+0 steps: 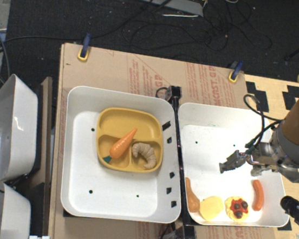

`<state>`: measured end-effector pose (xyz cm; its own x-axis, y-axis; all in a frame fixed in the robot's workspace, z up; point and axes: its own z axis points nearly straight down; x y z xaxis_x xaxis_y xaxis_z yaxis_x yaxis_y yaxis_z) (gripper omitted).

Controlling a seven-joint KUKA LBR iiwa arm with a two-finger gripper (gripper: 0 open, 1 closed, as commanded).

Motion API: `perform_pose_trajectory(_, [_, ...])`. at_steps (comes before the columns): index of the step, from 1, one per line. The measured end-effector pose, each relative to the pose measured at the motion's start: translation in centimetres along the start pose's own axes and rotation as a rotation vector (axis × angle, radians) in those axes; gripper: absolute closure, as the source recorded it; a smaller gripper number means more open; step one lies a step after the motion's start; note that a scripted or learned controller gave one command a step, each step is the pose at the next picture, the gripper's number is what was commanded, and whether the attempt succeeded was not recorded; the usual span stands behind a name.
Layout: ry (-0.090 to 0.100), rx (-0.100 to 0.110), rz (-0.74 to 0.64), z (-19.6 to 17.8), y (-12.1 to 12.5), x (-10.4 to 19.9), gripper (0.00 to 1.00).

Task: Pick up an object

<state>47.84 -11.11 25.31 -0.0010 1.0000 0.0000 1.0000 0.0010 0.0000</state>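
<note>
Camera view: the gripper (233,161) hangs over the bare floor of the right bin (215,119); whether its fingers are apart or together cannot be told. A sausage (258,194), small tart (237,207), yellow disc (211,207) and drumstick (191,195) line its near edge. Left bin (80,151): yellow plate (111,118) bearing carrot (123,143) and shrimp (145,153)

You have a brown board bench (144,74) printed with faint red lettering, held by two yellow clamps (83,54) at its far edge. Directly on it sit two shallow white bins side by side and touching: the left bin (80,151) and the right bin (220,123). Black cables (178,236) lie at its near edge between the bins.
</note>
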Motion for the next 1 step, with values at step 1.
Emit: perform_pose_trajectory(1, [0.001, 0.006, 0.002, 6.33, 0.18, 0.4, 0.0])
